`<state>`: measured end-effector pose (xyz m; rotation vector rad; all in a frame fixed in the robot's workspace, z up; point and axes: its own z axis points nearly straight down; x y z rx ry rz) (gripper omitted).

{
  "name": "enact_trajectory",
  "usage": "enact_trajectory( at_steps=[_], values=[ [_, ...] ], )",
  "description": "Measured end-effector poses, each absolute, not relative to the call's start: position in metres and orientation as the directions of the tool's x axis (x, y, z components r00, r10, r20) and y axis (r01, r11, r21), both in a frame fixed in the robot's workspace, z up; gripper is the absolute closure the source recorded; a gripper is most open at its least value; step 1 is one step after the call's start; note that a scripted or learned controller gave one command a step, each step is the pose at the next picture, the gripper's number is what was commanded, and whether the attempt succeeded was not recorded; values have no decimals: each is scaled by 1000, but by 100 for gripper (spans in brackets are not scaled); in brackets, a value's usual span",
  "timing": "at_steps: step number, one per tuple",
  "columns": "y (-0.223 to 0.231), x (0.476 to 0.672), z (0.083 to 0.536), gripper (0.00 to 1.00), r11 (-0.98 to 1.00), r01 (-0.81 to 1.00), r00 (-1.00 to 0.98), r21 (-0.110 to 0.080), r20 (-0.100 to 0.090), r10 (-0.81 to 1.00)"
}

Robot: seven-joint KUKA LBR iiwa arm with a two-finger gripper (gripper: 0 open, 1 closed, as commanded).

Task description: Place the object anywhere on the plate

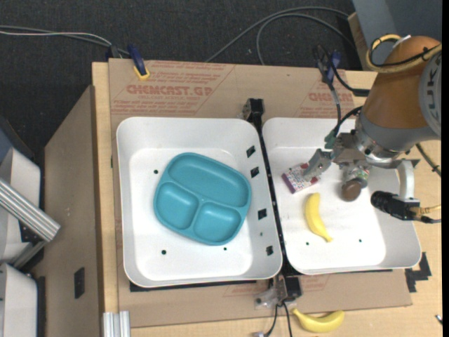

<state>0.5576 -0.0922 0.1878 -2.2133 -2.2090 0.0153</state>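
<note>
Yellow banana (317, 217) lies lengthwise toward the bench front, tool (337, 167) apparently open above it.

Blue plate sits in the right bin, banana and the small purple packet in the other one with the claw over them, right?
Not quite. The camera view shows the blue plate in the left bin, not the right. The banana and purple packet lie in the right bin, with the claw over that bin.
</note>
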Motion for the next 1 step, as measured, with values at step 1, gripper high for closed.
enact_trajectory(
  at_steps=[1],
  values=[
    [-92, 561, 196, 0, 1, 1000, -1, -2, 2, 1000]
  ],
)
